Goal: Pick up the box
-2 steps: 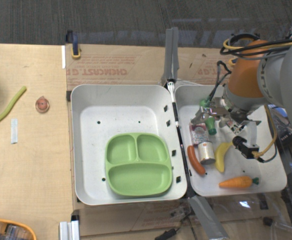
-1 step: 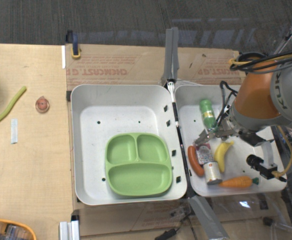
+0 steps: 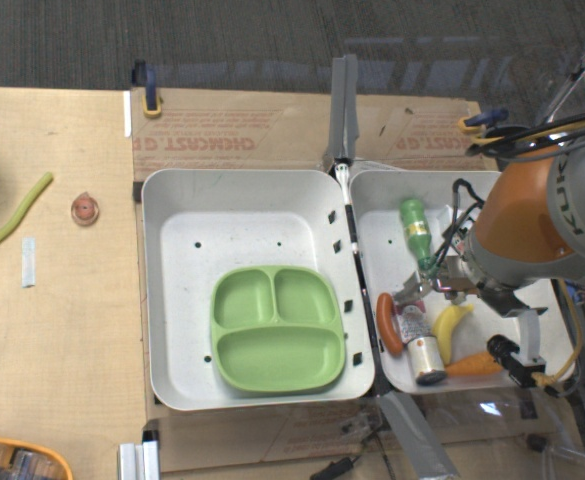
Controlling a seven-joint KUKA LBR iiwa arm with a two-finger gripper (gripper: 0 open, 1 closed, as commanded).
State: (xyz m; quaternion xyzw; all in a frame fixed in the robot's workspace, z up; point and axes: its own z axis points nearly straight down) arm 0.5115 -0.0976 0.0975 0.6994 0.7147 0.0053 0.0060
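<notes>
A small box [image 3: 409, 320] with a pink and white face lies in the right bin [image 3: 372, 193], between a red sausage and a banana. My gripper [image 3: 419, 286] hangs low over the bin, just above the box's upper end and below a green bottle. The grey arm with its orange band [image 3: 517, 218] reaches in from the right and hides the bin's right part. Nothing shows lifted off the bin floor.
Crowding the box in the right bin are a green bottle [image 3: 415, 226], a red sausage [image 3: 389, 324], a banana [image 3: 450, 326], a small jar [image 3: 427, 358] and a carrot [image 3: 472, 366]. The left bin [image 3: 172, 268] holds a green divided plate [image 3: 277, 328].
</notes>
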